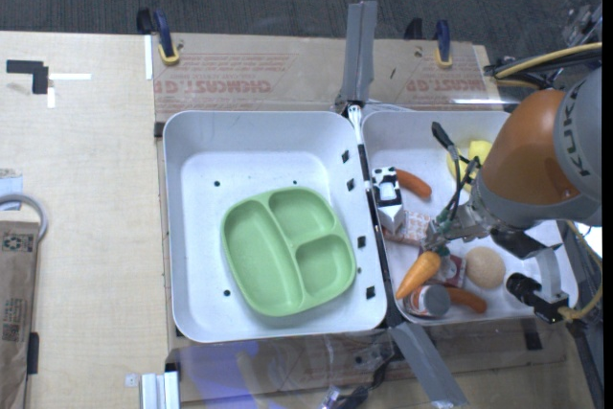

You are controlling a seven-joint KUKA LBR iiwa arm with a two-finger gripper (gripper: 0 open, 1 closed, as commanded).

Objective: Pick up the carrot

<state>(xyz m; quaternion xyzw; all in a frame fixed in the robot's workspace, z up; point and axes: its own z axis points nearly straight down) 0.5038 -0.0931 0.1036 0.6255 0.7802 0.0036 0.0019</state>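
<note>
The carrot [418,274], orange with a bit of green at its upper end, lies at a slant in the right bin [383,124], near that bin's front left corner. Its lower tip points to the front left and it overlaps a round tin [430,301]. My gripper [446,235] comes in from the right under the orange wrist band and sits directly over the carrot's green upper end, touching or almost touching it. The wrist hides the contact itself.
Around the carrot lie a red sausage [414,183], a yellow item [476,153], a beige ball [486,268], a small white and black box [385,187] and a speckled packet [412,227]. A green divided plate [289,249] sits in the left bin [192,206].
</note>
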